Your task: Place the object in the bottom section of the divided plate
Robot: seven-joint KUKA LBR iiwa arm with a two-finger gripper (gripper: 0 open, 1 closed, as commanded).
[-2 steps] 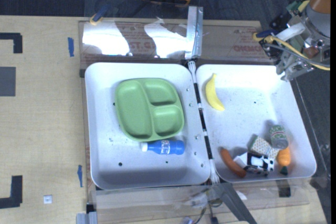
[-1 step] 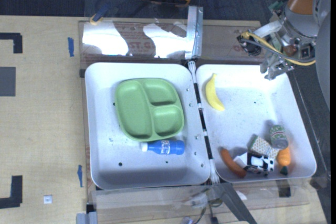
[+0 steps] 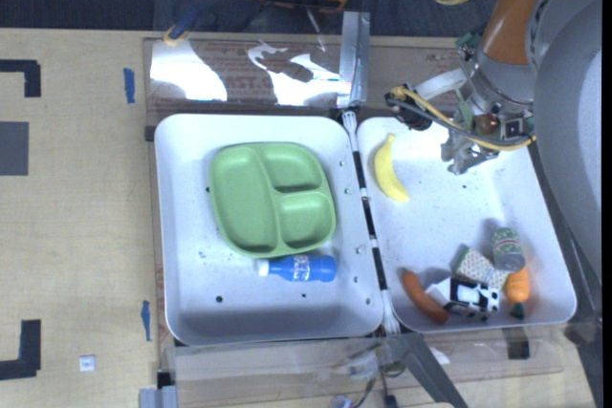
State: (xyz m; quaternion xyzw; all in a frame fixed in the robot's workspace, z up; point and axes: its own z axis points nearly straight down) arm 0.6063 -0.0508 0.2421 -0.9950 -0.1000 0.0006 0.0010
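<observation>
Banana [image 3: 386,170] lay in the right bin [image 3: 535,205], just beside the divider near its far-left corner, well apart from the green divided plate [image 3: 272,198]; probably light, smooth plastic, best pinched across its curved middle, though whether the jaws of the gripper [image 3: 463,156] were open could not be told.

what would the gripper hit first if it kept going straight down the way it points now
Probably the bare white floor of the right bin. The gripper points down over it, with the banana off to its left in the image and apart, though height is hard to judge from this slant.
</observation>
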